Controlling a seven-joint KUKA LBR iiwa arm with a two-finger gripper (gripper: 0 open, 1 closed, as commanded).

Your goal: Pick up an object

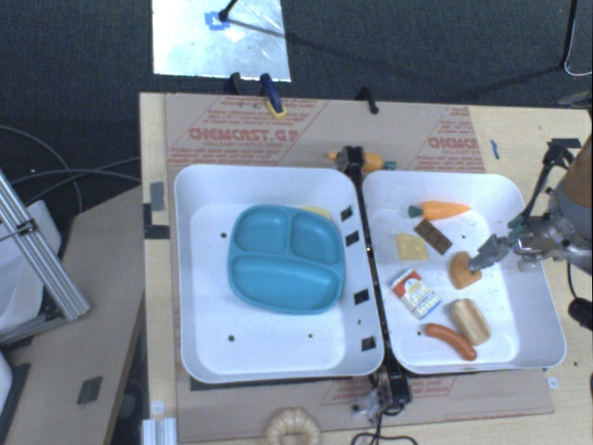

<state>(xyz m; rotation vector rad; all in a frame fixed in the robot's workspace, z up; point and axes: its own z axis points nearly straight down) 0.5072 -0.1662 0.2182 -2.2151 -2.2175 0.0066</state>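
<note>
Camera view, looking down at a slant, shows two shallow white bins side by side on a bench covered with printed cardboard. Inside the left bin (199, 248) lies a blue divided plate (285, 258) with three compartments, near the bin's centre; a pale yellow bit peeks out at the plate's one o'clock edge.

Over in the right bin (528, 341) sit several toy foods. A carrot (445, 210) lies toward twelve o'clock, its green end pointing at nine. Just below it a small brown block (433, 237) rests touching a yellow cheese wedge (410, 247). A red-and-white packet (416, 294) lies at about seven o'clock from the bin's centre. A bread roll (470, 321) and a sausage (450, 340) lie close together toward six o'clock, the sausage just at the roll's seven o'clock side.

From three o'clock the arm reaches in, and its gripper (483, 259) hangs over the middle of the right bin — its tip right at the upper edge of a round orange-brown piece (462, 272). Whether the jaws are spread or closed I cannot tell; the metal parts blur together, and whether anything sits between them is not clear.

Outside the bins, a pale ring-shaped thing (295, 427) sits at the bench's six o'clock edge.
</note>
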